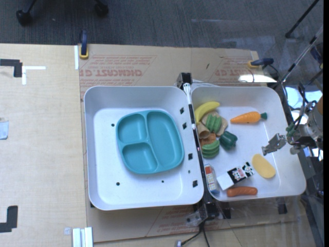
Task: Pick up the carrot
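Note:
The carrot point(245, 118) is orange with a green stalk end pointing right. It lies flat in the far part of the right bin point(277, 104), apart from the other toys. My gripper point(280, 142) hangs over the right bin's right side, below and to the right of the carrot and well short of it. Nothing is seen in the gripper, and its state is too unclear to read at this size.
A banana point(205, 109), a brown piece point(213, 123) and green toy foods point(211, 147) crowd the right bin's left side. A yellow piece point(263, 166), a black-and-white box point(240, 173) and an orange-red sausage point(241, 191) lie near its front. The left bin point(97, 153) holds a teal divided plate point(149, 141).

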Robot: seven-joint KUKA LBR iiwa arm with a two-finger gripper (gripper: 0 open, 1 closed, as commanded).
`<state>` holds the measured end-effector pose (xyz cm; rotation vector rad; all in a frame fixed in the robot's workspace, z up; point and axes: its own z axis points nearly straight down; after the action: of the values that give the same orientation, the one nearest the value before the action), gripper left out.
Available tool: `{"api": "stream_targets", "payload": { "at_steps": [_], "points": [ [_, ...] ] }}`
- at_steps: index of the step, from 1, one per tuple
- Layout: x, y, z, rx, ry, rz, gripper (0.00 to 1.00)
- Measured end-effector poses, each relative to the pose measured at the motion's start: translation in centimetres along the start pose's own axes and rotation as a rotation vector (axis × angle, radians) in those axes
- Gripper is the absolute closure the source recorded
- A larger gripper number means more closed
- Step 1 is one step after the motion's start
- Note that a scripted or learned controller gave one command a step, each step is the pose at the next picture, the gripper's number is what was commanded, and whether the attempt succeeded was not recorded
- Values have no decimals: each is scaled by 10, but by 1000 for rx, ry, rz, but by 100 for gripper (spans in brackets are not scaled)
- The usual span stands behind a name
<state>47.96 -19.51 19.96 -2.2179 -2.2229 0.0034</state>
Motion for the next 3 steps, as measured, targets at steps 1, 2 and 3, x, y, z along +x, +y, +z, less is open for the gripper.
{"api": "stream_targets", "payload": {
  "at_steps": [1, 2, 3],
  "points": [
    [6, 1, 95, -7, -2, -63, 0],
    [-13, 80, -61, -3, -3, -89, 0],
    [-26, 148, 77, -3, -2, -196, 0]
  ]
}}
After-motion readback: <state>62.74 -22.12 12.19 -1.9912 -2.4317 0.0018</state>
